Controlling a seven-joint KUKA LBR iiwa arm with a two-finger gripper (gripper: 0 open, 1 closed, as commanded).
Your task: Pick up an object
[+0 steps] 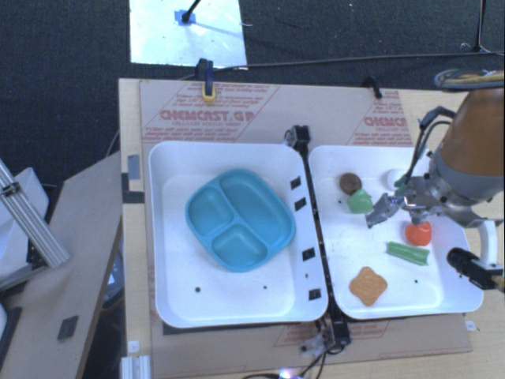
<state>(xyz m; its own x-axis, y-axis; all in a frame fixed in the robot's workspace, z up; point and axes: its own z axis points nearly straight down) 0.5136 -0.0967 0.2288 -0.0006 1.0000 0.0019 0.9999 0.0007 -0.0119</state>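
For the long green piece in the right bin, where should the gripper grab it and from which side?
Probably from above, at the middle of the green piece, pinching across its narrow width. It lies flat, long and slim, running left to right, with bare bin floor on its near side.

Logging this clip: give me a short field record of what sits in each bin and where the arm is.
left bin: blue divided plate
right bin: brown round piece, green round piece, red piece, green long piece, orange cookie-shaped piece
arm: reaching in over the right bin
pincer: low over the right bin, beside the green round piece and the red piece
held item: none seen between the fingers
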